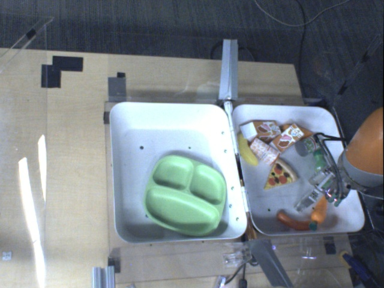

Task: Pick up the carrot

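The carrot [320, 210] is a small orange piece with a green end, near the front right corner of the right bin [354, 221]. My gripper [317, 198] comes in from the right and sits directly over it, its tip touching or just above the carrot's upper end. The grey wrist with its orange band [366, 149] covers the bin's right edge.
A red-orange sausage [293, 221] lies just left of the carrot. A pizza slice [279, 175], a banana [247, 152], several small food boxes [273, 138] and a green item [309, 146] fill the right bin's back half. The left bin [132, 131] holds a green divided tray [186, 194].
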`<state>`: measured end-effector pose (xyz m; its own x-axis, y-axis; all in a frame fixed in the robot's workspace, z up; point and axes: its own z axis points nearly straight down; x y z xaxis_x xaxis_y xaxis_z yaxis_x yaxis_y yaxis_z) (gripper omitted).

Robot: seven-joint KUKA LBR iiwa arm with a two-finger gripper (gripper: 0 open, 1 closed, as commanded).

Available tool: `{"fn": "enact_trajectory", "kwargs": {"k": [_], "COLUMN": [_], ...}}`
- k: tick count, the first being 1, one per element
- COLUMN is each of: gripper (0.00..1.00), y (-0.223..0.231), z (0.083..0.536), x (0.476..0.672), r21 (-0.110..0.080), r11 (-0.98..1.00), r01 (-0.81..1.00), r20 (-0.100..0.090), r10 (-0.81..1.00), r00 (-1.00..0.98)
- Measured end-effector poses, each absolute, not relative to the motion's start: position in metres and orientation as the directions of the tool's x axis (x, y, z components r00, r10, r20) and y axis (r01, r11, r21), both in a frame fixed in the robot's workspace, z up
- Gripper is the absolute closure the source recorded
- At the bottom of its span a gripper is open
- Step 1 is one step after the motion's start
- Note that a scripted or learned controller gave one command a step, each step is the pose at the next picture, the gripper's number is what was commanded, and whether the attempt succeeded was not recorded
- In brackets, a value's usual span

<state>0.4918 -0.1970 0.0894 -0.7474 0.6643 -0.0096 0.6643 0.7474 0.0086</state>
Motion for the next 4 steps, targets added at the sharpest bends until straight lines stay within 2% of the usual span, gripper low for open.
{"fn": "enact_trajectory", "kwargs": {"k": [1, 2, 3, 4], "gripper": [0.00, 0.00, 0.00, 1.00], "y": [-0.195, -0.195, -0.195, -0.194], "z": [0.090, 0.090, 0.090, 0.102], "x": [0.492, 0.493, 0.493, 0.495], "r21": [0.007, 0.006, 0.006, 0.010], "r11": [0.754, 0.834, 0.834, 0.833], "r01": [0.657, 0.552, 0.552, 0.553], "r20": [-0.014, -0.016, -0.016, -0.022], "r10": [0.657, 0.552, 0.552, 0.553], "r00": [-0.753, -0.834, -0.834, -0.833]}}
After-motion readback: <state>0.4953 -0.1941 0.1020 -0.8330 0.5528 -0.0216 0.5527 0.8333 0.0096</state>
